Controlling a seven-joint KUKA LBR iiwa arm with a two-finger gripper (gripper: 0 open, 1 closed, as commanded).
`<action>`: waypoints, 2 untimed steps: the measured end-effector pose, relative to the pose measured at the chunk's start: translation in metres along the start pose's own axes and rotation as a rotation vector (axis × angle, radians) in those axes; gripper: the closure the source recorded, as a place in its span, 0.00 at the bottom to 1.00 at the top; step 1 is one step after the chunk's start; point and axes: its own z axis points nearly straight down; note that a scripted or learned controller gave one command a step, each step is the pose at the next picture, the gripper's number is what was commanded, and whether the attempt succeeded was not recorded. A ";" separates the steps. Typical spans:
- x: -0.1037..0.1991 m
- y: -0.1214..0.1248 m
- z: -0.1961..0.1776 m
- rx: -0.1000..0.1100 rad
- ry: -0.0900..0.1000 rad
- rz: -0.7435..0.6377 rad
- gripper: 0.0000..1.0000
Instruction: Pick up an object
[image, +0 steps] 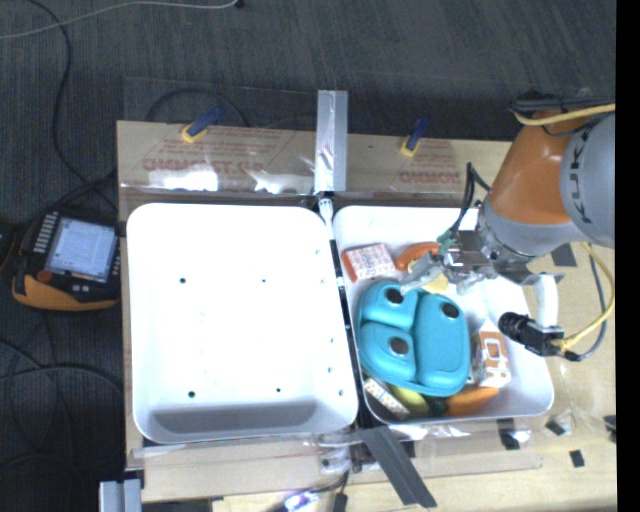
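Note:
A big blue plastic piece with dark holes (417, 337) fills the middle of the right bin (530, 395). An orange and white box (368, 261) lies at the bin's back left, with an orange item (415, 254) beside it. Yellow and orange things (430, 401) poke out under the blue piece at the front, and a small printed packet (493, 359) lies to its right. My gripper (447, 264) hangs over the back of the right bin, just above the blue piece's far edge. The arm's orange band (530, 170) is at the upper right.
The left bin (235, 320) stands beside the right one, split off by a dark divider (343, 310). A handheld screen device (75, 255) lies left of the bench. Black and yellow cables (560, 340) trail off the wrist over the right bin's right side.

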 end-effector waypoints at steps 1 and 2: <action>-0.009 0.065 0.040 0.000 0.001 -0.011 0.00; -0.042 0.078 0.097 -0.010 -0.006 -0.207 0.00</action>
